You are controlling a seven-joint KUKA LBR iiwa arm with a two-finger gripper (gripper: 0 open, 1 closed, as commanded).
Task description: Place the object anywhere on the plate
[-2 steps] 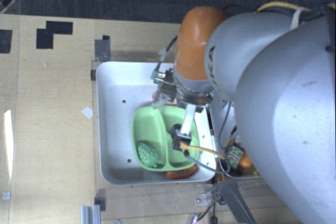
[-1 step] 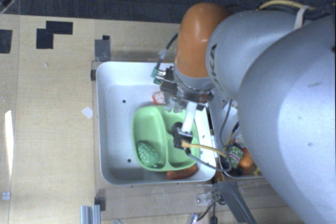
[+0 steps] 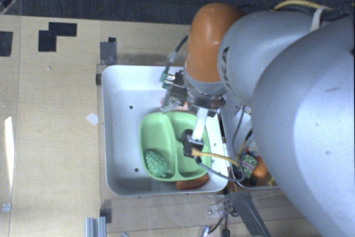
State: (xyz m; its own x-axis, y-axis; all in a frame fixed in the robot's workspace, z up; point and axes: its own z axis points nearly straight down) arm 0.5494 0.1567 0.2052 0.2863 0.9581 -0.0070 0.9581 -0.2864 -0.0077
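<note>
No legible text, label, brand, number or sign appears on any surface. The black shapes (image 3: 56,34) on the bench (image 3: 50,136) are plain blocks, and the can (image 3: 248,165) label is too blurred to read.

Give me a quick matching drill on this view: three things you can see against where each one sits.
Things:
1. green plate
2. green textured object
3. orange object

Places:
A. at the plate's bottom edge, partly under it
B. in the left bin, under the arm's wrist
C. in the plate's left compartment

Pairs: 1-B, 2-C, 3-A
</note>
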